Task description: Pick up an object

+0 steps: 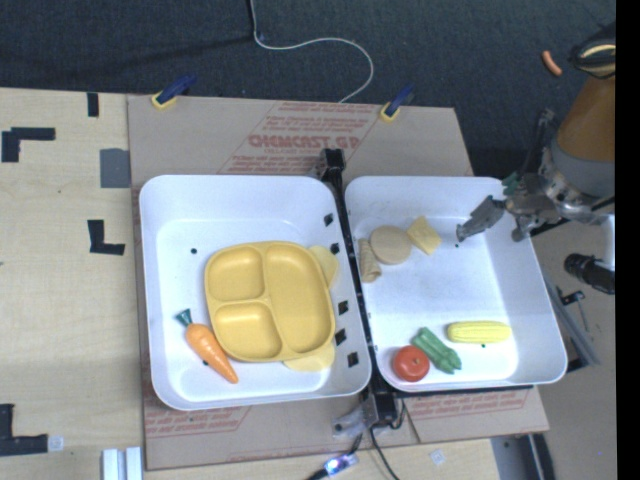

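Grey arm point(590, 138) at right, fingers point(480, 218) spread, empty

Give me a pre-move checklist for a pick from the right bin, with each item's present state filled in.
1. Gripper above the right bin: ok, over its upper right part.
2. Nothing between the fingers: ok.
3. Fingers open for a grasp: cannot tell.
4. Nearest target free: ok, the pale yellow piece lies apart from the gripper.
5. Corn unobstructed: ok, it lies alone.
6. Tomato separate from the green vegetable: not ok, they touch.
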Robot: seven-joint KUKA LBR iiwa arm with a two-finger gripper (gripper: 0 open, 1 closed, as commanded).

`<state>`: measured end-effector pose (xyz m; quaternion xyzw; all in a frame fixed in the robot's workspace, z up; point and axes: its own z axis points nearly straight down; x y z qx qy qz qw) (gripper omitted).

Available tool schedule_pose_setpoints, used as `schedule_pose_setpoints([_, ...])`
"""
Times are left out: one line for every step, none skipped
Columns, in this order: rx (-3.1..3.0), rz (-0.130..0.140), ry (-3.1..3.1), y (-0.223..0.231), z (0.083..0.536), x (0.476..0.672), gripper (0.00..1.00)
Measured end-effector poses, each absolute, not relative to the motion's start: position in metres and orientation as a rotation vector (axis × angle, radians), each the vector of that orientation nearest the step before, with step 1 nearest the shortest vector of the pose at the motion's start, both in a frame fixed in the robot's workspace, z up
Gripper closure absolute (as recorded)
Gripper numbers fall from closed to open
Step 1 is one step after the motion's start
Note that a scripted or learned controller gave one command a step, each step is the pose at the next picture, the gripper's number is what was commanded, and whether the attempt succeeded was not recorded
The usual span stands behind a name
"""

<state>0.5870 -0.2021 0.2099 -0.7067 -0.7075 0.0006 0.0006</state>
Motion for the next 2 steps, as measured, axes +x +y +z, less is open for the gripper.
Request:
schedule_pose_setpoints([-2.216,0.006,-2.221,-0.195,0.156,0.594,0.00])
schedule_pose_setpoints([-2.217,0.007,-2.220,-0.200,0.097,0.600,0.00])
